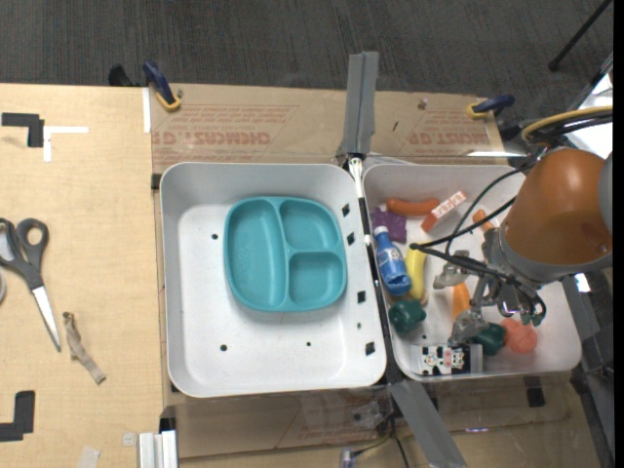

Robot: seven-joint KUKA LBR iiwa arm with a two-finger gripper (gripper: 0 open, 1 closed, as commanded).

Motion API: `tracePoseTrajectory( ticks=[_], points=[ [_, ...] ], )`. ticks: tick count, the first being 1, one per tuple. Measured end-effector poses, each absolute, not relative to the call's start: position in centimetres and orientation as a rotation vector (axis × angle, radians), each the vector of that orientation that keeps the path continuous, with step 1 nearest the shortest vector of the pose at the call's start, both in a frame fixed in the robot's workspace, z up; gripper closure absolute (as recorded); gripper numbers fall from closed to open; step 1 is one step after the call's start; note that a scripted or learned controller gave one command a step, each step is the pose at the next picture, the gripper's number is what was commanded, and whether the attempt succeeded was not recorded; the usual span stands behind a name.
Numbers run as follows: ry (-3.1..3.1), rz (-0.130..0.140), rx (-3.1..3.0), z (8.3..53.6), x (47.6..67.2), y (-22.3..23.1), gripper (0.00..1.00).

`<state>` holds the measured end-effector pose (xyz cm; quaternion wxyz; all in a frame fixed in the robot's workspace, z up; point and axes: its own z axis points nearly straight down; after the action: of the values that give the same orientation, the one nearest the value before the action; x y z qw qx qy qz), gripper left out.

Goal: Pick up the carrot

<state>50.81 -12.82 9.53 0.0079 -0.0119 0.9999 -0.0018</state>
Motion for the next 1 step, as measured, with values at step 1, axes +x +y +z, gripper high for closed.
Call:
tracePoseTrajectory(
  ticks=[1],
  points=[
    [3.093, -0.001, -0.518, 9.29, 52.52, -14.36, 0.00]
  ],
)
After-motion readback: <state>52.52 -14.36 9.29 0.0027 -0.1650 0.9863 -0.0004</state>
